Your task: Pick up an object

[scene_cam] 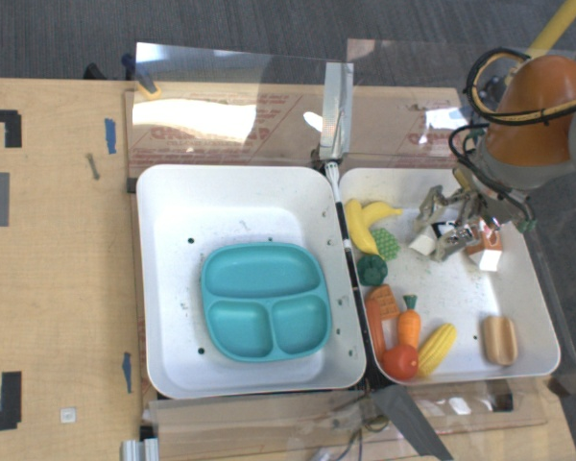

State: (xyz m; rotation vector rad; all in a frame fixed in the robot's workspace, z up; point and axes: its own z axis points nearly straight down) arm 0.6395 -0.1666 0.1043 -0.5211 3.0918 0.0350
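The gripper (453,227) hangs low over the upper part of the right bin (528,286), at the right of the frame, and whether its fingers are apart or together cannot be told from this slant. Just beside it lies a small orange-and-white item (487,248), while a banana (365,221), a carrot (409,325), a tomato (399,361), an ear of corn (436,346) and a bread roll (499,339) rest in the same bin. The left bin (173,209) carries a teal divided plate (265,300).
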